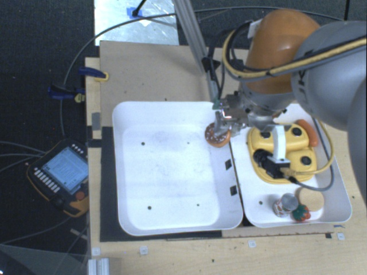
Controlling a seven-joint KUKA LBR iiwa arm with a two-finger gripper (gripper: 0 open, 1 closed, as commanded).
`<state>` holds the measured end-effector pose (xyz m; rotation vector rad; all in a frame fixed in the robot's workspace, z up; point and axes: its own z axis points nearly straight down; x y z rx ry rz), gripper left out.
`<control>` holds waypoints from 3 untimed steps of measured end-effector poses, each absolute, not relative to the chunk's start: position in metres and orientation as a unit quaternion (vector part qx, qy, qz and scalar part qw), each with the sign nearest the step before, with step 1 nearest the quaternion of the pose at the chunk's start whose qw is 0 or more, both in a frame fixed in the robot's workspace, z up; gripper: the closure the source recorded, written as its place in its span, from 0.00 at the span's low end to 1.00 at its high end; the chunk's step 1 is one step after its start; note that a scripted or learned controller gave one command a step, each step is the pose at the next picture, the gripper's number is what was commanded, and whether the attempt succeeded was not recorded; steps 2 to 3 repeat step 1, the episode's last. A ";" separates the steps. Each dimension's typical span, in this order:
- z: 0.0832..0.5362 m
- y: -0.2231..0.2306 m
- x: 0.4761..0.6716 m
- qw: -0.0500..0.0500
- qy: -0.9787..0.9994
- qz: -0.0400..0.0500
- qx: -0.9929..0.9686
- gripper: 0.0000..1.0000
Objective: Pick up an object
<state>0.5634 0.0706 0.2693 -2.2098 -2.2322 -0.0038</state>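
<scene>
Over the bins' shared rim, end effector [221, 125] grips brown donut [217, 136]; yellow toy [282, 152] partly arm-hidden

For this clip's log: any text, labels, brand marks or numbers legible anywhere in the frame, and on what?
No text can be read anywhere in this view.
Teach pendant on the floor left of the bench: its lit screen shows content, too small and blurred to read.
Yellow toy in the right bin: dark spots and a white strap, no lettering.
Small black marks on the divider between the bins: no readable characters.
</scene>
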 end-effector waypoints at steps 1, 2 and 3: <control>0.249 0.109 0.566 0.000 -0.710 0.000 -0.704 1.00; 0.249 0.109 0.566 0.000 -0.710 0.000 -0.704 1.00; 0.249 0.109 0.566 0.000 -0.710 0.000 -0.704 1.00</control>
